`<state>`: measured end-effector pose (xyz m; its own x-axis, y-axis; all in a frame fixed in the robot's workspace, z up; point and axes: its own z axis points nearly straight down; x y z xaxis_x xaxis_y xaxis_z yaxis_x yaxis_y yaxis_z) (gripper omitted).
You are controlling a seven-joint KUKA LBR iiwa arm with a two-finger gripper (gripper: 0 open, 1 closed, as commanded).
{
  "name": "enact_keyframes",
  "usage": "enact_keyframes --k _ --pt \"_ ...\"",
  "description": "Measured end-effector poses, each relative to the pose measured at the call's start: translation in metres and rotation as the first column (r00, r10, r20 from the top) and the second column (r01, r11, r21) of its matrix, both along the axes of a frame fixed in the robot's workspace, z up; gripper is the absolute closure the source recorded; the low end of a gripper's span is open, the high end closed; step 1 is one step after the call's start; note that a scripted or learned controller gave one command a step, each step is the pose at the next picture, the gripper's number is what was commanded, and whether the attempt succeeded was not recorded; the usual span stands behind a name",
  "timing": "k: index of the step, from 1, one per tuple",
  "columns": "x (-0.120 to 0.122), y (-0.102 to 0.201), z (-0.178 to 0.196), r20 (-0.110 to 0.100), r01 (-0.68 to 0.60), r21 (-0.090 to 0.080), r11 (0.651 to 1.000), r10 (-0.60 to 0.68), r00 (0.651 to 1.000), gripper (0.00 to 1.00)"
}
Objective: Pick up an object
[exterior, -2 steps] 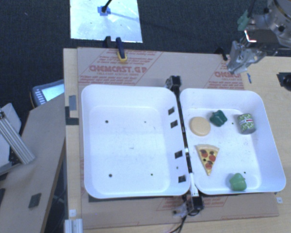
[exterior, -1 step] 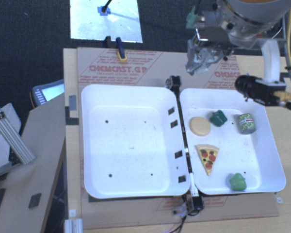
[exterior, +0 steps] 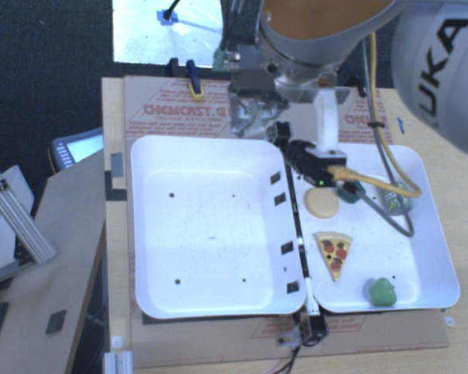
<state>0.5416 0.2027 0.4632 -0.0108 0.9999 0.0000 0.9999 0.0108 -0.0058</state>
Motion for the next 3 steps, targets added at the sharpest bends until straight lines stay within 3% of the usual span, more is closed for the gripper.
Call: enact_keyframes --k 1,2,3 --pt "0.024 0.033 0.076 0.016 0.003 0.005 1.000 -0.003 1.000 1.00" --pt "-0.033 -0.020 0.073 0.006 0.012 0.001 1.000 -0.012 1.000 1.00" --pt "0.002 0.034 0.071 0.008 0.003 0.002 1.000 -0.003 1.000 1.00"
